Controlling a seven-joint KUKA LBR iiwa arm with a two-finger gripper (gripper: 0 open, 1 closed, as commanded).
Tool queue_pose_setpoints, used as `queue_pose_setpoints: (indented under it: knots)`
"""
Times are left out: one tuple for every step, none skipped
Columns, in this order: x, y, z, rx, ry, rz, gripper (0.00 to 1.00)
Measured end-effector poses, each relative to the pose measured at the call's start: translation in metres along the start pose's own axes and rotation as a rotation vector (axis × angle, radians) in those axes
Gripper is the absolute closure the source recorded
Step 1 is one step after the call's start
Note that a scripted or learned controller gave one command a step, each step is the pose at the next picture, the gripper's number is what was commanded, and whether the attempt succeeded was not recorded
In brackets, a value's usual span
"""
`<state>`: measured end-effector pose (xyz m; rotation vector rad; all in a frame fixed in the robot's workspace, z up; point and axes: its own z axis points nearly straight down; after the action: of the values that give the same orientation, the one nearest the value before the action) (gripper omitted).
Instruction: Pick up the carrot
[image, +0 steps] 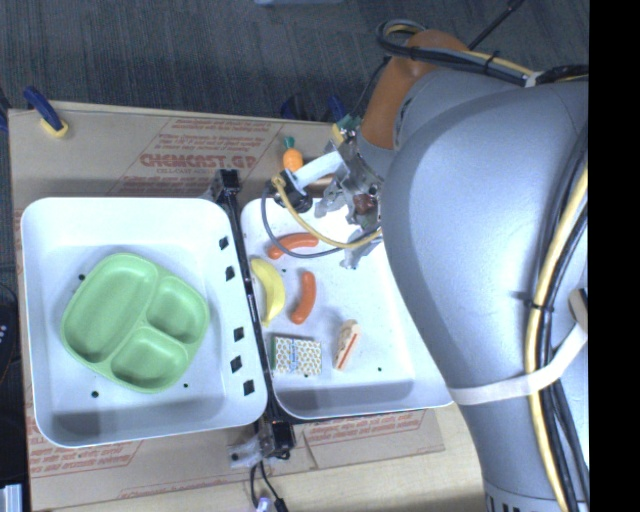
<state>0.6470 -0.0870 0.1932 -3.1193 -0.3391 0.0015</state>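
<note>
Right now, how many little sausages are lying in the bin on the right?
2. One sausage lies near the bin's far end, just under the gripper; the other sausage lies mid-bin, beside the banana. The arm covers part of the bin, so more may be hidden.

A small orange carrot (292, 158) with a green tip at its upper end stands roughly upright at the far edge of the right-hand white bin (400, 395), lifted near the rim, its lower end hidden among cables.
</note>
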Motion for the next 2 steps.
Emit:
queue_pose_setpoints:
  knots:
    - [-0.008, 0.046, 0.017, -0.001, -0.003, 0.004, 0.00]
    - [-0.009, 0.038, 0.103, 0.002, -0.006, 0.009, 0.00]
